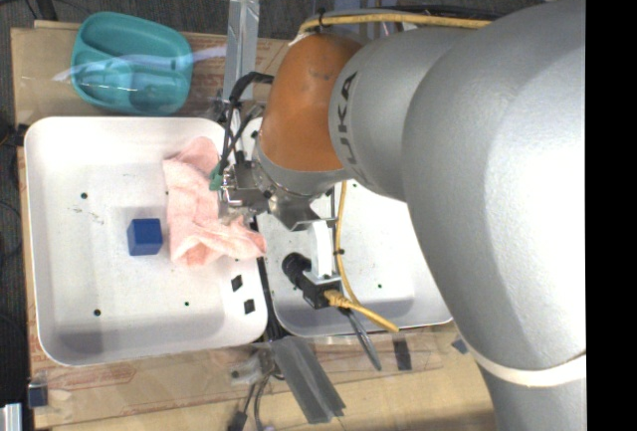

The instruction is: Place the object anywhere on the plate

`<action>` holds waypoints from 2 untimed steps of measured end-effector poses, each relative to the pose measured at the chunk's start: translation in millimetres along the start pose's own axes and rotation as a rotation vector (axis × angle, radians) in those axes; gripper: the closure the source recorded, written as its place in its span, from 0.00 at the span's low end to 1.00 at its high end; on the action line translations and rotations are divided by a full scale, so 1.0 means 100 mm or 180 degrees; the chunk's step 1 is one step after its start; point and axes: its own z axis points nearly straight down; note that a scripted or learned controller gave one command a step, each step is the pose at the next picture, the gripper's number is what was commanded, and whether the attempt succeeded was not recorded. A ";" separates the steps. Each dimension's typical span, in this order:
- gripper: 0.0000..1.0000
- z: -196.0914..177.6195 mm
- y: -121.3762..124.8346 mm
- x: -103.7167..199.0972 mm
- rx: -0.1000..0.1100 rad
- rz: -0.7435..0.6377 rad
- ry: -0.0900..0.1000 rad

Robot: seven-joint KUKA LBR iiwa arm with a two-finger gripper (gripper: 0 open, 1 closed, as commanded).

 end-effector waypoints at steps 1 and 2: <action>1.00 0.01 0.64 -0.03 0.0010 -0.0007 -0.0001; 1.00 -0.03 0.89 0.19 0.0006 0.0171 -0.0001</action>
